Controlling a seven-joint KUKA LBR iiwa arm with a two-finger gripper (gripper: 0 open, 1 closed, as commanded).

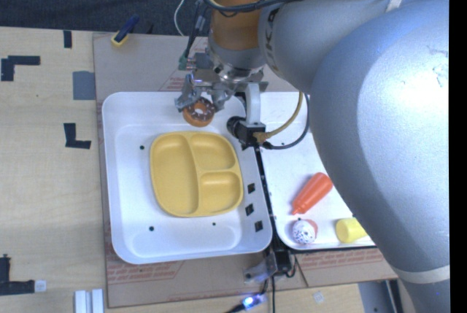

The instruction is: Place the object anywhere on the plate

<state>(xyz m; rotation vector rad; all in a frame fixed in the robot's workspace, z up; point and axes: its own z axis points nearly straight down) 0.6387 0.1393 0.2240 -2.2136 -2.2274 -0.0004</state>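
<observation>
A yellow divided plate [195, 173] lies in the middle of the left bin [120, 158]. Just beyond the plate's far edge, a small brown ring-shaped object [198, 114] sits between the fingers of my gripper [198, 106]. The gripper is shut on it and points down under the orange wrist band. The object hangs close above the bin floor, next to the plate's rim and not over it. Part of the object is hidden by the fingers.
The right bin [283, 106] holds an orange carrot-like piece [313, 191], a white and red ball [303, 231] and a yellow piece [350, 230] near its front edge. The big grey arm covers most of that bin. A black cable loops beside the divider between the bins.
</observation>
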